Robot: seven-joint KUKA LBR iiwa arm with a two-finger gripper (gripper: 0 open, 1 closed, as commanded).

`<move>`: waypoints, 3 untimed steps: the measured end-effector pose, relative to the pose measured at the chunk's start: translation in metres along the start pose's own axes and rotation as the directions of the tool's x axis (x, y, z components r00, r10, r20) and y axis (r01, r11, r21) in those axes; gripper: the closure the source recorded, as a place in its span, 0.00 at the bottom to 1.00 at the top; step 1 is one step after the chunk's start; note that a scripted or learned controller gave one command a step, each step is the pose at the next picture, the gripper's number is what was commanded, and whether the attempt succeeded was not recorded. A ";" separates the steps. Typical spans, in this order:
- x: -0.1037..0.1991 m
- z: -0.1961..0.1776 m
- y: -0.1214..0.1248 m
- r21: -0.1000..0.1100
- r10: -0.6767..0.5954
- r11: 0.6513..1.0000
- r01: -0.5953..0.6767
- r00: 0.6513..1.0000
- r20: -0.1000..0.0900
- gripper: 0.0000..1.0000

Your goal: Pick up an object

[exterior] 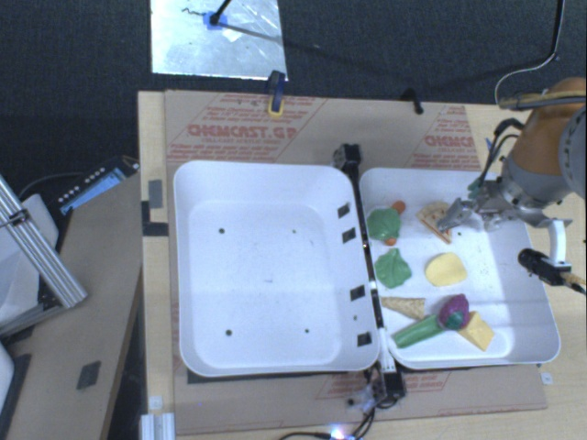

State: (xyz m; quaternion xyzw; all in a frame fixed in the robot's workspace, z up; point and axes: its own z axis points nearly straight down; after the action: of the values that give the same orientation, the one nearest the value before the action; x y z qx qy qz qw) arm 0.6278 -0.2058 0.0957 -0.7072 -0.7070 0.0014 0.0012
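Note:
The right bin [532, 314] holds several toy foods: a tan cracker [431, 218], a green pepper with an orange top [384, 225], a green leaf [393, 268], a yellow round piece [446, 269], a tan wedge [402, 306], a green cucumber [417, 330], a purple piece [453, 311] and a yellow cheese block [477, 332]. My gripper [456, 214] hangs low at the back of this bin, right at the cracker's right edge. I cannot see whether it touches the cracker.
The left bin [266, 264] lies beside the right one, with a black hinge strip [362, 255] between them. The grey arm with its orange band [541, 140] reaches in from the right. A black cable part [541, 264] hangs over the right bin's edge.

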 end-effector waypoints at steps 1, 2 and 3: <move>0.001 -0.018 0.003 -0.010 -0.004 1.000 0.004 1.000 0.002 1.00; -0.001 0.013 -0.065 0.002 0.001 1.000 -0.001 1.000 -0.002 1.00; 0.014 0.012 -0.124 0.001 0.000 1.000 0.000 1.000 -0.002 1.00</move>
State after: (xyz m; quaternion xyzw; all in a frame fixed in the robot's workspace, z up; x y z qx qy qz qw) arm 0.5039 -0.1919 0.0837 -0.7073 -0.7069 0.0008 0.0022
